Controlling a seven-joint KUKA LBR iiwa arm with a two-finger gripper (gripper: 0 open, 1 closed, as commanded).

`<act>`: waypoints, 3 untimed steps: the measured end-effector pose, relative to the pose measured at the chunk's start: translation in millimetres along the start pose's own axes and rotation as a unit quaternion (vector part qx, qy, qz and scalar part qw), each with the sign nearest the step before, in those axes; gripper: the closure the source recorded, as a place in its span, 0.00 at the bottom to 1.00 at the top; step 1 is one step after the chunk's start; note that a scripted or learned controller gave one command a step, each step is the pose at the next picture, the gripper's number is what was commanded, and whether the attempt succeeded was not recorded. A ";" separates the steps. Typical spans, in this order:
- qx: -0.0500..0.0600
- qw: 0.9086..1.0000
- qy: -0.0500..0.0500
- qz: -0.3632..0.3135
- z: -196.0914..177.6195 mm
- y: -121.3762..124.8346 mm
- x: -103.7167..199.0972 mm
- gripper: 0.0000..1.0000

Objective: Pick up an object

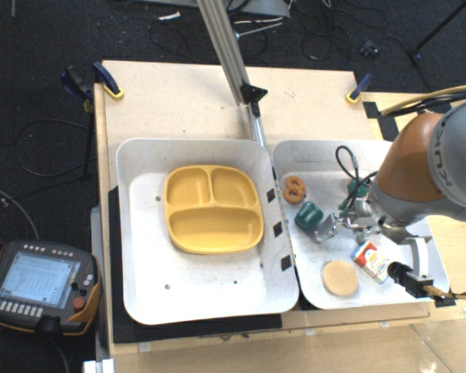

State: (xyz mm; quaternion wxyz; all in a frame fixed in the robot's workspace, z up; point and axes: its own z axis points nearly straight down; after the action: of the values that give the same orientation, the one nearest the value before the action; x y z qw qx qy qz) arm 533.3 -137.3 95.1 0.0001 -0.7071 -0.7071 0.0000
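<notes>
In the right bin (318,152) lie several small objects: a brown pretzel-shaped piece (293,189), a dark green cup-like object (306,214), a round tan disc (341,277) and a small red and white box (370,258). My gripper (327,227) reaches in from the right and sits low in this bin. It is just to the right of the green object, close to or touching its lower right side. The wrist and orange band (412,165) hide the bin's right part.
The left bin (140,208) holds a yellow divided plate (213,208). A black cable loop (346,162) hangs by the wrist. A slanted metal pole (229,45) ends at the bins' shared back edge. A teach pendant (39,286) lies off the bench at the lower left.
</notes>
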 end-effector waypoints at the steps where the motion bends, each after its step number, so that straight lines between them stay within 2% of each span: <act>1: -0.002 1.000 0.000 0.000 -11.3 0.9 -0.2 1.00; 2: -0.002 1.000 -0.001 -0.001 -53.9 0.2 -2.3 1.00; 3: -0.003 1.000 -0.001 -0.002 -100.6 9.8 -0.9 1.00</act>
State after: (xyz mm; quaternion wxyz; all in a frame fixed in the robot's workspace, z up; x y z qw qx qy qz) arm 543.1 -138.2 195.7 -0.0024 -0.7059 -0.7083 -0.0013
